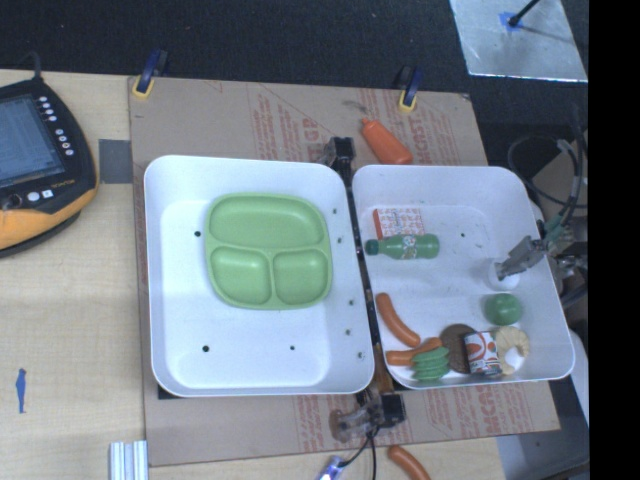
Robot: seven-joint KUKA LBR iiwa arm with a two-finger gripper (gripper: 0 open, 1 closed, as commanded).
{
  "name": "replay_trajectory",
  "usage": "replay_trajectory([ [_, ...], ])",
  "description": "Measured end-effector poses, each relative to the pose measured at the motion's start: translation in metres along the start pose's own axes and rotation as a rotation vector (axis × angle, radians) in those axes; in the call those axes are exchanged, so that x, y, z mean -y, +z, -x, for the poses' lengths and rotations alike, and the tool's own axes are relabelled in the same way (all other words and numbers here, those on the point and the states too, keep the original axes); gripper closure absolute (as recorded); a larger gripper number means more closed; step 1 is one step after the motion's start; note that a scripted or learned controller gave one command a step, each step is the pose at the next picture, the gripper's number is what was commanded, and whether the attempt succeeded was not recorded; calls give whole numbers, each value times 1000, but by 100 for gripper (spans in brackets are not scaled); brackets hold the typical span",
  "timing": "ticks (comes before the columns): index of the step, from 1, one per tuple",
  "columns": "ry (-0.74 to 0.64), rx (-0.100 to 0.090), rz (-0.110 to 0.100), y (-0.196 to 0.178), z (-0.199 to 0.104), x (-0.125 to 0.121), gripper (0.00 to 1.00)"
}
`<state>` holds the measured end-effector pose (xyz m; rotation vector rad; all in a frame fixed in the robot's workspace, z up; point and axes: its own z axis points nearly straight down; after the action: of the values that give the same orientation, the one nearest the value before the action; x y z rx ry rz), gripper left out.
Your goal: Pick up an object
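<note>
Nearest the camera, at the table's (pixel 70 368) front edge, an orange sausage-shaped toy (pixel 409 460) lies on the brown cardboard sheet (pixel 250 118), just past the front of the right bin (pixel 455 183). A black clip (pixel 385 408) sits between the two bins at their front corners.

Along the right bin's front wall a cluster of things lies close together: a green ridged piece (pixel 431 365), a short orange sausage (pixel 405 356), a dark brown disc (pixel 457 340), a red-and-white can (pixel 481 353) and a pale lumpy item (pixel 514 343). A longer orange sausage (pixel 397 318) lies tilted near the bin's left wall. A green ball (pixel 503 308) rests near the right wall. Towards the back, a green bottle (pixel 402 247) lies on its side, touching a red-and-white carton (pixel 397 218).

The claw (pixel 520 258) reaches in over the right wall, low above the bin floor beside a small white object (pixel 506 276), just behind the green ball. Whether its fingers are spread or pressed together cannot be told; nothing is visibly pinched.

The left bin (pixel 180 358) holds a green divided plate (pixel 268 250) set towards its back. An orange carrot-like toy (pixel 385 141) lies on the cardboard behind the right bin. A teach pendant (pixel 40 163) rests at the table's left edge.
</note>
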<state>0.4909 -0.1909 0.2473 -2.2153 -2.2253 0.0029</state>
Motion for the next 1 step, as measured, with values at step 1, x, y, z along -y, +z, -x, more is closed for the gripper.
replay_trajectory([
  [1, -1, 0, -2, 95, 21, -7, 0],
])
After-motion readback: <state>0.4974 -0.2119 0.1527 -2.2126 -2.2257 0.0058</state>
